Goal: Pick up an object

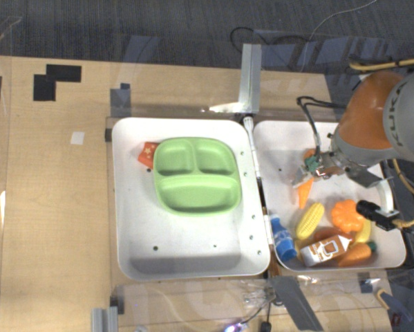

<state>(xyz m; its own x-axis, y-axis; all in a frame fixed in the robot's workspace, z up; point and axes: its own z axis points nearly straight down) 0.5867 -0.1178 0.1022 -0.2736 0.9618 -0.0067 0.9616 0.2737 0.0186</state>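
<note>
The right bin (pixel 279 144) holds several toy foods. A small orange carrot (pixel 303 193) with a green top lies near the bin's middle. Below it are a yellow corn cob (pixel 310 220), an orange pumpkin (pixel 347 215), a blue bottle (pixel 283 239), a brown bottle with a white label (pixel 324 247) and a second carrot (pixel 355 254). My gripper (pixel 320 167) hangs low over the right bin, right at the first carrot's green top. The arm's wrist covers it from above, so what it touches is hidden.
The left bin (pixel 134 206) carries a green divided plate (pixel 195 174) with a small red item (pixel 147 155) tucked at its upper left edge. A metal post (pixel 250 75) stands behind the divider between the bins. Cables trail behind the right bin.
</note>
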